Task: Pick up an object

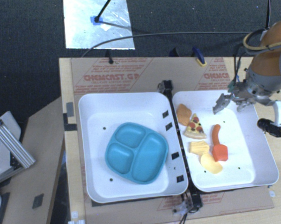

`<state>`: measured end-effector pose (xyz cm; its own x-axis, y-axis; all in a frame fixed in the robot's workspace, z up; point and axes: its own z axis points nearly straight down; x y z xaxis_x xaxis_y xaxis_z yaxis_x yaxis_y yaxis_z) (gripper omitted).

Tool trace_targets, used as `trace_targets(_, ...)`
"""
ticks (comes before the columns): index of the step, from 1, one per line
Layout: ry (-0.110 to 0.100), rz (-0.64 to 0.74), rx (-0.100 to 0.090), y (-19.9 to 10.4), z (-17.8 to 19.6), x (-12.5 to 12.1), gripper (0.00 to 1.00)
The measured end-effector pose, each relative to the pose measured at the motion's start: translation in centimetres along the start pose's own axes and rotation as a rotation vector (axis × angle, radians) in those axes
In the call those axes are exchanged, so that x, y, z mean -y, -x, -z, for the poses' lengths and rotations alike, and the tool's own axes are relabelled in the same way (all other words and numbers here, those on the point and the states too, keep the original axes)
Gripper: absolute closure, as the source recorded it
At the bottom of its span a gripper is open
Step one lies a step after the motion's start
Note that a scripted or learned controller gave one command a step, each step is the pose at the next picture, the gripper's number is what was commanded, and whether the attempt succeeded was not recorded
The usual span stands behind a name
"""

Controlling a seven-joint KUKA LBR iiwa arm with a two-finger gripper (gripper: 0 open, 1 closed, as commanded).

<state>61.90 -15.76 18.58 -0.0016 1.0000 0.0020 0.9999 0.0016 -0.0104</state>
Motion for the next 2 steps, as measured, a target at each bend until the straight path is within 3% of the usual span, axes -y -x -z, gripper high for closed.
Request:
trace_targets(1, 0.012, 0.002, 0.002, 0.0, 0.7, -0.3, 0.0)
trace_targets(2, 0.009, 0.005, 0.002, -0.3, -5.3, -0.9, 0.0)
